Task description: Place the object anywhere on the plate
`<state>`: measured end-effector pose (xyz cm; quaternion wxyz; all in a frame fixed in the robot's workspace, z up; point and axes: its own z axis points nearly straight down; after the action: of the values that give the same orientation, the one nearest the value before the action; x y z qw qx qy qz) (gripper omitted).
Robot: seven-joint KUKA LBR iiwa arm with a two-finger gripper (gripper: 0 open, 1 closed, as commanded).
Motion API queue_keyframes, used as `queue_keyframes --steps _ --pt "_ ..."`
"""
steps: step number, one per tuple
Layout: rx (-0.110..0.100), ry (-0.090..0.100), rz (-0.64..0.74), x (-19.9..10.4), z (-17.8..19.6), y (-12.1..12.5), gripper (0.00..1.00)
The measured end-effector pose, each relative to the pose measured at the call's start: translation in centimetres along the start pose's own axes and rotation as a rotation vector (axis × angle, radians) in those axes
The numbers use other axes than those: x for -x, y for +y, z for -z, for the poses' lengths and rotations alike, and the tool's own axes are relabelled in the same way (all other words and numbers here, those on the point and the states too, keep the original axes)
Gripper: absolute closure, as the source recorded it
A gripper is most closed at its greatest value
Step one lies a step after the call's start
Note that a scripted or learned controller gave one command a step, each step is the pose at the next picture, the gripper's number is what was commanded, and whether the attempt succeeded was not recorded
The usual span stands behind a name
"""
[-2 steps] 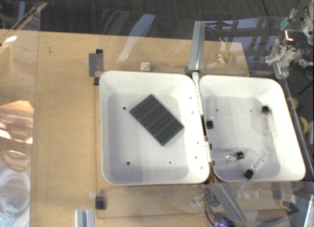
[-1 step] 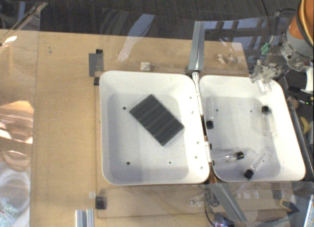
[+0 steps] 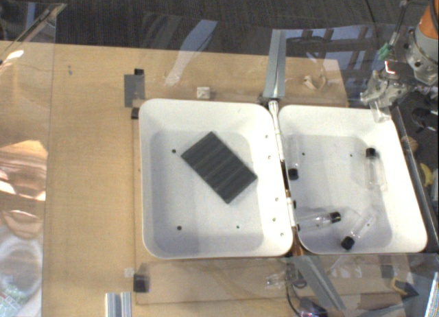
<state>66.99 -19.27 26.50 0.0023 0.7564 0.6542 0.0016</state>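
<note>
we look down from one fixed camera above the bench [image 3: 82,171], tilted a little so the far edge and dark floor sit at the top. we are far enough back to take in both bins whole: the left bin [image 3: 154,240] near the middle, the right bin [image 3: 405,240] toward the right edge. the arm [image 3: 418,48] enters at the upper right corner.
</note>
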Motion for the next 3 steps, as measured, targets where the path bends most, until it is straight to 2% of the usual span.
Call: queue_keyframes --steps 1,2,3 --pt "-0.001 0.000 0.056 0.7 1.9 0.1 1.00" --pt "-0.002 0.000 0.098 0.7 -2.4 0.1 1.00" --pt "0.000 0.000 0.109 0.8 0.0 0.1 1.00"
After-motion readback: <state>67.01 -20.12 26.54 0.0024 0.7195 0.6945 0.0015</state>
